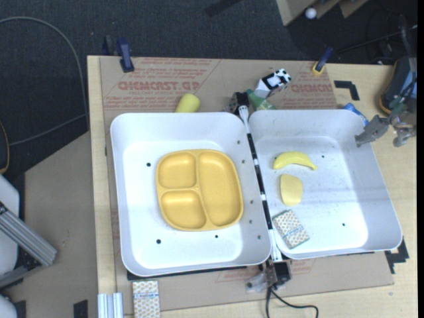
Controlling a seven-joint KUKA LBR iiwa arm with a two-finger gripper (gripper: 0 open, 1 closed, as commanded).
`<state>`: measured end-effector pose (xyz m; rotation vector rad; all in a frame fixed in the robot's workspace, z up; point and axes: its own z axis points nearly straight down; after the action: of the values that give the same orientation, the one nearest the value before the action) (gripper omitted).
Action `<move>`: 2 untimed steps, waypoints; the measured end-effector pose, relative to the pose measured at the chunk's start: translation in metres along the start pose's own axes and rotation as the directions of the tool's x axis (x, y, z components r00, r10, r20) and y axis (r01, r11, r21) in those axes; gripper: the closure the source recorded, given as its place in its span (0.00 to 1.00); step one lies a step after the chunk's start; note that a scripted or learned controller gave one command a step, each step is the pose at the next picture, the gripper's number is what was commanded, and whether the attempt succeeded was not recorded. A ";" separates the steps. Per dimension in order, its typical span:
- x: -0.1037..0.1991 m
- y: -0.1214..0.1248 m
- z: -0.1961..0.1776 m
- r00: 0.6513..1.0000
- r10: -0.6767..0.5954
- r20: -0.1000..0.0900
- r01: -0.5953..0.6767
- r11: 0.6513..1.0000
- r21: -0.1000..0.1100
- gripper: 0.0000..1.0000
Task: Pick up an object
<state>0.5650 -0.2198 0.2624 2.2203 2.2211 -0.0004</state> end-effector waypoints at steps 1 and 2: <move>0.055 0.082 0.148 1.000 -0.001 -0.002 0.001 1.000 0.003 0.00; 0.111 0.050 0.178 1.000 0.000 -0.002 0.000 1.000 0.003 0.00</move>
<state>0.6149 -0.1087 0.0841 2.2225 2.2242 -0.0013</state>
